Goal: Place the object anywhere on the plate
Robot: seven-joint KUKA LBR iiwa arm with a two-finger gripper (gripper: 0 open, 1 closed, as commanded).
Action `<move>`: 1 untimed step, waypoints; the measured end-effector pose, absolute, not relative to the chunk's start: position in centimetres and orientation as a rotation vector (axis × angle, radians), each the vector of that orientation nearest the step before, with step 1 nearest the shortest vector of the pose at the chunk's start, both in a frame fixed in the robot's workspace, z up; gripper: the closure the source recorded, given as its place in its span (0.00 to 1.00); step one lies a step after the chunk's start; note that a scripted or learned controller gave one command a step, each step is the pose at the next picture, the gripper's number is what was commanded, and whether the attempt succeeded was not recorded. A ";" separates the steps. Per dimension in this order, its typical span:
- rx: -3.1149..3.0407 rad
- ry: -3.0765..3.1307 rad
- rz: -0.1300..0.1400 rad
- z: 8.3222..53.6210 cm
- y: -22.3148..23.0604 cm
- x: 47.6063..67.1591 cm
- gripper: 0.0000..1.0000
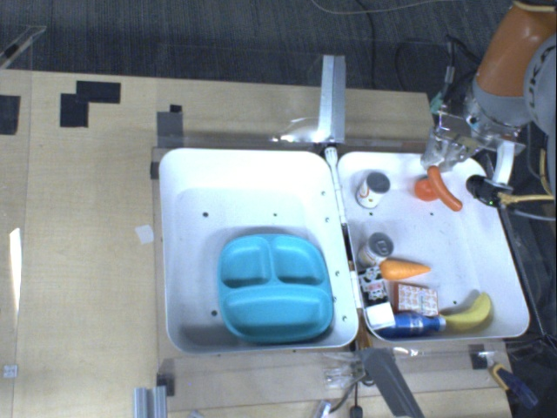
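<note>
Hand point(441, 157) sits low at far edge of right bin point(509, 259), finger state not discernible, touching or just above an orange hot-dog-shaped toy point(438, 190), probably the pick target; divided blue plate point(274, 287) waits in left bin point(187, 225) for the drop.

Place: you're looking at a robotics lab.
Evidence: taped wooden bench point(78, 233), two white bins point(200, 181), metal divider post point(333, 94), loose cable point(365, 7) on dark carpet far behind.
</note>
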State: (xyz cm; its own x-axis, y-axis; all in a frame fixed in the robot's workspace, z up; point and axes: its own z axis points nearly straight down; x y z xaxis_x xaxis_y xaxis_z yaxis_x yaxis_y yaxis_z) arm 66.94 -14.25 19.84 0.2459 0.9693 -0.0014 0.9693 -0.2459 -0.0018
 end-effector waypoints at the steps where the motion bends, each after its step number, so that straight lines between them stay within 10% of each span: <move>1: -2.418 -2.004 0.002 18.2 -6.5 64.2 1.00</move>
State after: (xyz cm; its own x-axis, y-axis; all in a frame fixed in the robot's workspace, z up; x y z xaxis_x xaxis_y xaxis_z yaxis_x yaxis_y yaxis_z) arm 64.22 -6.52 18.24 0.1858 0.9826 0.0002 0.9826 -0.1858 -0.0018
